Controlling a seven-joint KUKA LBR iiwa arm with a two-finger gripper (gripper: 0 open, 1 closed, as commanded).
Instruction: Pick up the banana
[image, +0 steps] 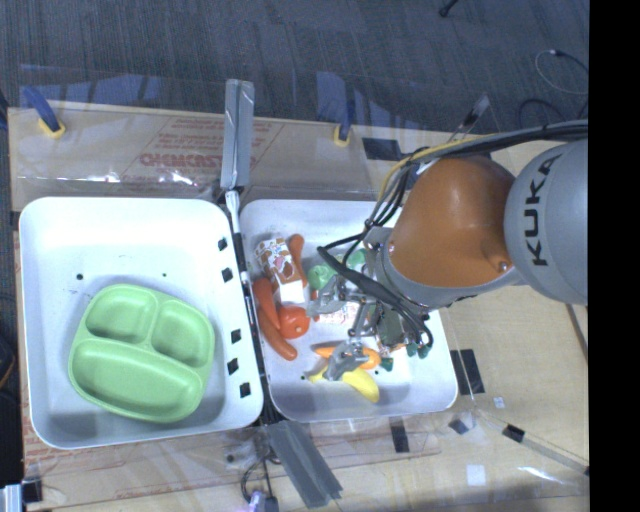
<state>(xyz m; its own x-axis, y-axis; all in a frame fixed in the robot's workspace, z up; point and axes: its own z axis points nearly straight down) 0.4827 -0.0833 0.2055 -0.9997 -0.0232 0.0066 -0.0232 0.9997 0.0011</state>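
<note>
The yellow banana (362, 385) lies near the front edge of the right bin (440, 392), partly under the gripper. My gripper (347, 352) hangs low over the pile of toy food, just above the banana's left end. The orange band of the arm (450, 225) covers the bin's right half and hides whatever lies under it.
The right bin also holds a red tomato (293, 321), a long orange-red carrot (269, 318), a white packet (272, 255), green pieces (322, 277) and an orange piece (330, 349). In the left bin (50, 230) sits a green divided plate (142, 351).
</note>
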